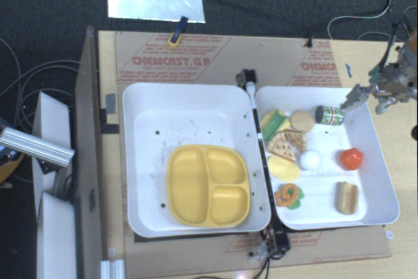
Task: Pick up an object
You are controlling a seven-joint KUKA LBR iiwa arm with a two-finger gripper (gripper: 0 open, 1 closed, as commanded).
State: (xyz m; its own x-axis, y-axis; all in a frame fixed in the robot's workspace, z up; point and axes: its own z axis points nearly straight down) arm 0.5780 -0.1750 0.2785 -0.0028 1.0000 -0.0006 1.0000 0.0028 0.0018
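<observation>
1. Wrist end grey metal, blocky, with small fittings and dark recesses.
2. Pincer [358, 96]: a slim grey finger.
3. Thin teal accent beside wrist housing; detail blurred.

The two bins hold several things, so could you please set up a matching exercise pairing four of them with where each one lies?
Things:
1. yellow tray
2. tomato
3. can
4. white ball

Places:
A. far side of the right bin, near the tool
B. left bin
C. middle of the right bin, beside the pile of toy food
D. right part of the right bin, above the bread roll

Pairs: 1-B, 2-D, 3-A, 4-C
</observation>
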